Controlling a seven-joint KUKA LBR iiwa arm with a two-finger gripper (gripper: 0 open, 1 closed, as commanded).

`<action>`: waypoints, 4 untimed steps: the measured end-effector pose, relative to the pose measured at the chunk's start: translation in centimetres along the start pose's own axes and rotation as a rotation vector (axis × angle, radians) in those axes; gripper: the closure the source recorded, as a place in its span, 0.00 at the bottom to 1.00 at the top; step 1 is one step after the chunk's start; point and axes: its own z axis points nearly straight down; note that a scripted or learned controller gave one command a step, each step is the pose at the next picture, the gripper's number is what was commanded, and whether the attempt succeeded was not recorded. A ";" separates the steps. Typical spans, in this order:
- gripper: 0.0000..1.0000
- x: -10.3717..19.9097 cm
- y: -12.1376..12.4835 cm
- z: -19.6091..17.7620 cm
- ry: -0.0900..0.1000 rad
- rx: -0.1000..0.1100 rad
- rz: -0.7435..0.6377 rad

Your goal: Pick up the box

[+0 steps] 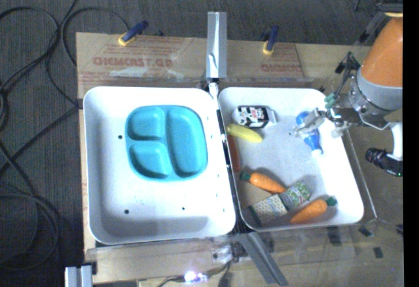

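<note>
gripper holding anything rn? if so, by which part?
Cannot tell. The gripper sits over the right bin's far right side, right at a small blue object; a hold isn't visible. The box lies untouched near the front, between two carrots.

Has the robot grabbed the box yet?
Not yet. The box lies flat in the right bin, between two carrots. The gripper hangs near the bin's far right side, over a blue thing. Left: move to the box, grip it, lift.
</note>
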 end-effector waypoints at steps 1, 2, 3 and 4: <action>0.00 5.0 -4.1 10.0 -0.002 -0.009 -0.198; 0.00 7.6 -2.0 13.3 -0.006 -0.008 -0.251; 0.00 5.1 5.2 13.4 -0.004 -0.011 -0.132; 0.00 7.1 8.9 13.5 -0.008 -0.006 -0.096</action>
